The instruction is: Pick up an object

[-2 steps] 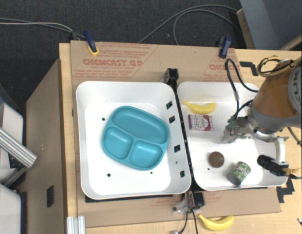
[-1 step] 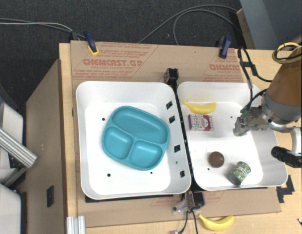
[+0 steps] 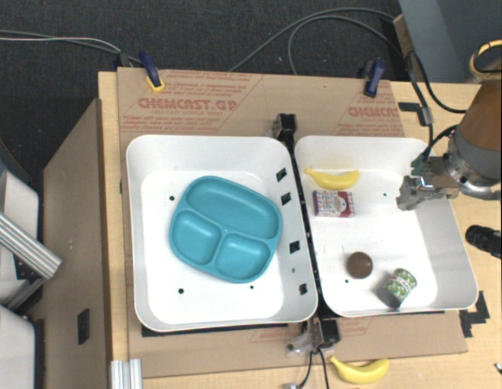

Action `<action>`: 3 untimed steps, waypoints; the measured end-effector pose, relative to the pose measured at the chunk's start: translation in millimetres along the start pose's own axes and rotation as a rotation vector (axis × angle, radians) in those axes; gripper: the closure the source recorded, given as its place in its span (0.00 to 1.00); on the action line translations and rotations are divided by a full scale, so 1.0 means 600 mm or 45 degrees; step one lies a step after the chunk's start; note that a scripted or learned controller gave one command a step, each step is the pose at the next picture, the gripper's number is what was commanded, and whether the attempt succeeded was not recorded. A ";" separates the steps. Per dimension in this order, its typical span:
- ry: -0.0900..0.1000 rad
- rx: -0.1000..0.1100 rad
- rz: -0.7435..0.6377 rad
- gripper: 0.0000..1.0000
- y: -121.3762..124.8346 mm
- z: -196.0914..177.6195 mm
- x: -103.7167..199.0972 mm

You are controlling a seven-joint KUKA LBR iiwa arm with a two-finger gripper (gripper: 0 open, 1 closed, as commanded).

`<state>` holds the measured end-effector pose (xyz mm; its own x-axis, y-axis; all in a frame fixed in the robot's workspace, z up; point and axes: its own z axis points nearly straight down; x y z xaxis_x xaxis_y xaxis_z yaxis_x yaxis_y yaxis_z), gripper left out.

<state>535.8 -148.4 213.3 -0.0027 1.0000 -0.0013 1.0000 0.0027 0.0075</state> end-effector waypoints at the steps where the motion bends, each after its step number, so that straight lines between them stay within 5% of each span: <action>1: 0.000 0.004 0.001 1.00 0.002 -0.051 0.000; 3: 0.004 0.008 -0.005 1.00 0.077 -0.037 0.175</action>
<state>581.7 -43.4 235.5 -0.0066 1.0000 0.0016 1.0000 0.0066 0.0010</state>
